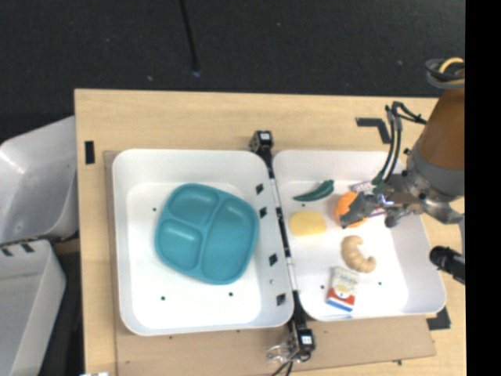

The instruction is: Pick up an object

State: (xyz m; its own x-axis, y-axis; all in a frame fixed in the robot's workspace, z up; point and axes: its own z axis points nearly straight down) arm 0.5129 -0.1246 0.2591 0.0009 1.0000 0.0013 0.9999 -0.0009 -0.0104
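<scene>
Left shallow white bin [133, 241] holds a teal divided plastic plate [207, 233]. Right white bin [407, 288] holds a green pepper [315, 190], yellow block [308, 224], tan croissant [358, 253] and small carton [342, 291]. The jaws [368, 204] sit at an orange object [346, 205]; whether they grip it, I can't tell.

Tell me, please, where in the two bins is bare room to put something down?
Left bin: bare floor runs all around the blue plate, widest along the near edge. Right bin: bare at the near right corner, beside the croissant and carton. Crowded in the middle, where the gripper meets the orange thing, yellow block and green pepper.
</scene>
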